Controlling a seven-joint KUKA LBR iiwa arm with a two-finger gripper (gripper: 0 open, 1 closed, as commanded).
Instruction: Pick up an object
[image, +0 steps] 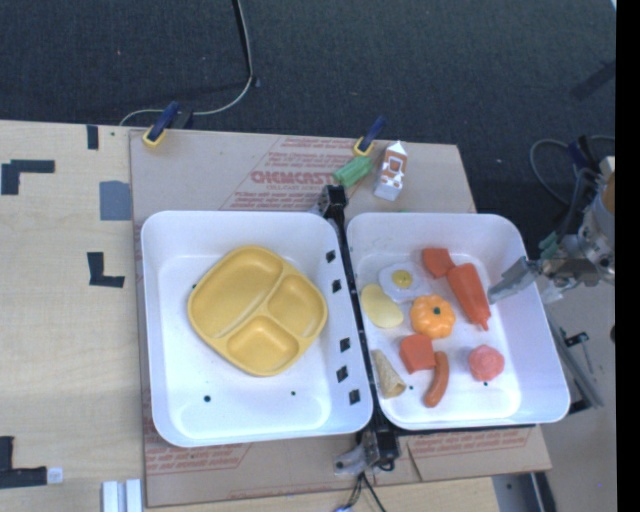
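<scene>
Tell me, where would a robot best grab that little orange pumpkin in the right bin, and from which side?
Probably from straight above, fingers closing across the pumpkin along the upper-left to lower-right line. Its body is round, so top-down pinching across the widest part seems safest. The carrot lies close on its right and the pale yellow piece on its left, leaving little room there.

A small milk carton (391, 169) and green clamp (351, 171) sit on the cardboard sheet (250, 170).
</scene>
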